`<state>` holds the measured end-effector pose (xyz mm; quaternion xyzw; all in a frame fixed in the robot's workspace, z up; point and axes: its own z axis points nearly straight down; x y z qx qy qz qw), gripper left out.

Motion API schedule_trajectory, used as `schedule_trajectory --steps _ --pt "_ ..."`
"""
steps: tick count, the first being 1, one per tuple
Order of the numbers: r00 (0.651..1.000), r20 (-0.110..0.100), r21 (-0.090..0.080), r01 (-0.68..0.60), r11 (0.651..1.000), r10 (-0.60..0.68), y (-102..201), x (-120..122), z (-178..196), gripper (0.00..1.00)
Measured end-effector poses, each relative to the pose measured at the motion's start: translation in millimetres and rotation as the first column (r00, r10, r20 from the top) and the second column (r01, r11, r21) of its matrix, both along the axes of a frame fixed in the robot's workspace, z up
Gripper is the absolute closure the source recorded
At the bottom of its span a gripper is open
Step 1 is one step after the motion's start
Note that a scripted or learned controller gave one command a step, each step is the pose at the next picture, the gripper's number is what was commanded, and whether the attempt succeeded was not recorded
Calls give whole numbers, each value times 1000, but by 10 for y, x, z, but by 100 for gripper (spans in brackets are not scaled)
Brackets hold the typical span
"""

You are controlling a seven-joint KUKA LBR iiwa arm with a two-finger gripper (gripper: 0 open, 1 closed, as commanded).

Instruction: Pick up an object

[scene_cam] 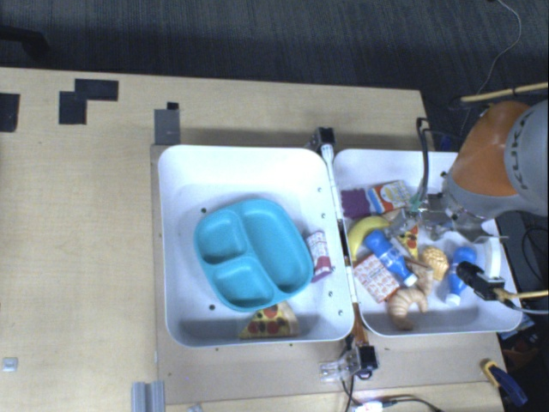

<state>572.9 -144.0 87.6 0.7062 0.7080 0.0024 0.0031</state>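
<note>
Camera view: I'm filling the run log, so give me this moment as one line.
arm: over right bin | gripper: above clutter near banana and blue bottle | left bin: blue tray | pick: unconfirmed

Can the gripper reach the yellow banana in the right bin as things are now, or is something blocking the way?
Probably yes. The gripper is low in the right bin, just right of the banana. The banana's top lies open, though a blue bottle presses against its lower side and may crowd a grasp.

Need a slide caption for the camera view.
Arm above right bin of cluttered toys; blue divided tray in left bin.
</note>
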Motion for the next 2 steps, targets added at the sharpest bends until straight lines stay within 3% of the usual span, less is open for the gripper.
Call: schedule_trajectory --steps 1,2 --pt "1000 6 -1 -1 1000 1 1 22 123 100" --pt "1000 -6 2 -3 1000 3 545 -452 840 100"
